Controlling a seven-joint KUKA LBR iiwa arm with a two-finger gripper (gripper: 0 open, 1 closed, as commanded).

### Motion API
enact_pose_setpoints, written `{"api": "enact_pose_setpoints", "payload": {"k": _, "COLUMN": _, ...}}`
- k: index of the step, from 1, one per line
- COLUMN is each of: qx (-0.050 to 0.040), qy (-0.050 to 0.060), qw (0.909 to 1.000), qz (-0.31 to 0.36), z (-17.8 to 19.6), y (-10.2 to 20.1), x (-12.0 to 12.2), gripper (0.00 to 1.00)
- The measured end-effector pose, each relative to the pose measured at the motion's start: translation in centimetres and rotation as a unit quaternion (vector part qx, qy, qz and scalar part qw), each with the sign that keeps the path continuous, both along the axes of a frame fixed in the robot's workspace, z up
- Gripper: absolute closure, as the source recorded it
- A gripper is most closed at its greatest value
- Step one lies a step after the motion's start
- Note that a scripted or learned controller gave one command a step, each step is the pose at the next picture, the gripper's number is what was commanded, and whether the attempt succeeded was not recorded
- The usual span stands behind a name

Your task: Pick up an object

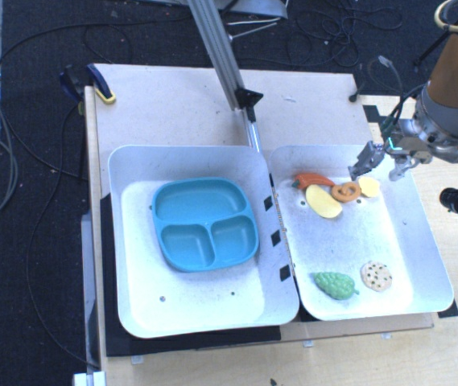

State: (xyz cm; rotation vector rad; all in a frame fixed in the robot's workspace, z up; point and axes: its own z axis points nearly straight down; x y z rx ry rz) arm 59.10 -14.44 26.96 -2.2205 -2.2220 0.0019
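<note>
Just below the pincer (pixel 381 162), seemingly apart, lies the yellow slice (pixel 369 187).

Blue divided plate (pixel 206 234) in left bin (pixel 132 296) — cables (pixel 27 135) around.

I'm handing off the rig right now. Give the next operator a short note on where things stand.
Gripper: above the right bin's far edge, nothing seen between its fingers.
Right bin: carrot, yellow piece, orange ring and small yellow piece clustered at the far end; green item and cookie at the near end.
Left bin: blue divided plate.
Done: nothing picked.
Left: grasp and lift one object.
</note>
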Motion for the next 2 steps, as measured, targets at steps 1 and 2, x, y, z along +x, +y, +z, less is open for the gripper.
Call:
{"api": "enact_pose_setpoints", "payload": {"k": 1, "qx": -0.0001, "qy": -0.001, "qw": 1.0000, "qz": 0.000, "z": 0.1, "y": 0.0, "x": 0.0, "gripper": 0.00}}
{"api": "enact_pose_setpoints", "payload": {"k": 2, "qx": 0.0004, "qy": 0.002, "qw": 1.0000, "qz": 0.000, "z": -6.2, "y": 0.0, "x": 0.6, "gripper": 0.00}}
